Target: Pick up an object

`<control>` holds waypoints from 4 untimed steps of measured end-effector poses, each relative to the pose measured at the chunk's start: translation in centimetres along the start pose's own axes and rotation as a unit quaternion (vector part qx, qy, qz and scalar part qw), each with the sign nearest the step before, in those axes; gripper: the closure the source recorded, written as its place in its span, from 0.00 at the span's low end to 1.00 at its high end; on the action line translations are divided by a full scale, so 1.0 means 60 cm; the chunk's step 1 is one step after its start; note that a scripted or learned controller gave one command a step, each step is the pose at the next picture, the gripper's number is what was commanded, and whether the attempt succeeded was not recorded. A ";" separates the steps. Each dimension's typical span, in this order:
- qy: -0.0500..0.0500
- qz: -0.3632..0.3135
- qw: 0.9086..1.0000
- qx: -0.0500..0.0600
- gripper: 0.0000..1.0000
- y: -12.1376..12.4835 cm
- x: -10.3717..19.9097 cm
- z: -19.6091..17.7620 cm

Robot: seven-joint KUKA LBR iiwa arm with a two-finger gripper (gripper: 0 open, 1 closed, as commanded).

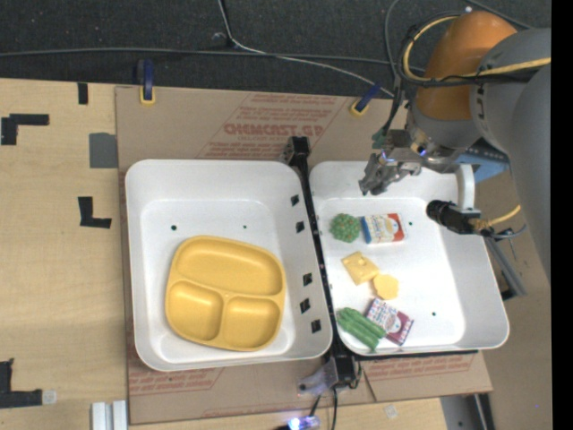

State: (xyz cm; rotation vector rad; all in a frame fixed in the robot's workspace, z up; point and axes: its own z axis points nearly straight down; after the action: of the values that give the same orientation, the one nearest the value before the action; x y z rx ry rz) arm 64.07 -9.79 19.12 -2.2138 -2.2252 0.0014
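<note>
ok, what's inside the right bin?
Right bin holds a green ball, small carton, two yellow pieces, green pods and a packet. Floor beneath them is covered.

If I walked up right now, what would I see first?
Probably the big yellow tray with three compartments, lying in the left bin. Next, the grey arm with its orange band reaching in from the right, its gripper over the far edge of the right bin. In that bin sit small toy foods: a green broccoli, yellow cheese pieces and green pea pods.
</note>
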 end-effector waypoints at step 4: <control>0.000 -0.001 1.000 0.000 1.00 -0.108 0.317 -0.026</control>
State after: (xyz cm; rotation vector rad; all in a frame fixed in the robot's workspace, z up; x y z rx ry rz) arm 57.47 9.17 20.70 -2.2123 -2.2262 0.0021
